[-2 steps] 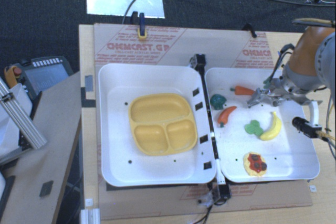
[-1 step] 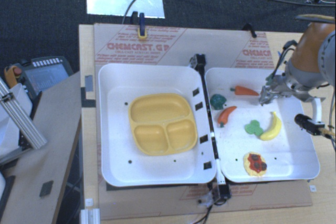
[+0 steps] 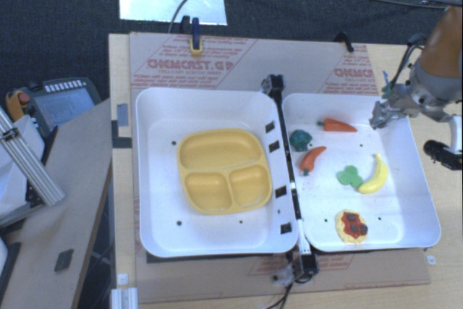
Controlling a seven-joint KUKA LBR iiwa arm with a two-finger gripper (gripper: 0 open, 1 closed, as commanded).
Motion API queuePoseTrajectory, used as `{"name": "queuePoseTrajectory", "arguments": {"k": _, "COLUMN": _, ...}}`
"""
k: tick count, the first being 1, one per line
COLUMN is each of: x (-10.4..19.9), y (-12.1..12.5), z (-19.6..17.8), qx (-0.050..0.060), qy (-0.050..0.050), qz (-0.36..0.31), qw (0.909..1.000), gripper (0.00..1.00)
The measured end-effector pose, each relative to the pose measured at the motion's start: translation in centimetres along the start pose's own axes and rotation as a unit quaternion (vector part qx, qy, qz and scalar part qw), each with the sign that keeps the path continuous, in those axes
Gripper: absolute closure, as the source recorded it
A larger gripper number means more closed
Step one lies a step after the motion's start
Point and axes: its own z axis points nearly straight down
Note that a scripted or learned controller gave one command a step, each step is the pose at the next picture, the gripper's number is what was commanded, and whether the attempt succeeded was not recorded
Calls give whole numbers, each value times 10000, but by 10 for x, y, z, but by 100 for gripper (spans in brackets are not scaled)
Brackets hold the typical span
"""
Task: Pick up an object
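Six toy foods (image 3: 372, 175), one tray (image 3: 221, 170)

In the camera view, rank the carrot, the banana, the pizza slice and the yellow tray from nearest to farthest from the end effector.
From the end effector:
1. Carrot, just to its left at the top of the right bin.
2. Banana, below it, mid right bin.
3. Pizza slice, near the right bin's front edge.
4. Yellow tray, in the left bin.

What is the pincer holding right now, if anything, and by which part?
Nothing shows in the pincer; it hangs over the right bin's far right edge, apart from the carrot and the banana.
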Motion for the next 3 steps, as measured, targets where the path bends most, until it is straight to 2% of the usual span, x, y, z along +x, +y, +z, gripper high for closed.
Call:
{"name": "queuePoseTrajectory", "arguments": {"k": 1, "x": -4, "y": 2, "z": -65, "qx": -1, "qy": -2, "qz": -7, "qw": 10000, "gripper": 100}}
{"name": "queuePoseTrajectory", "arguments": {"k": 2, "x": -4, "y": 3, "z": -55, "qx": 33, "qy": 8, "qz": -10, "qw": 10000, "gripper": 100}}
{"name": "queuePoseTrajectory", "arguments": {"k": 3, "x": 50, "y": 8, "z": -54, "qx": 36, "qy": 21, "qz": -28, "qw": 10000, "gripper": 100}}
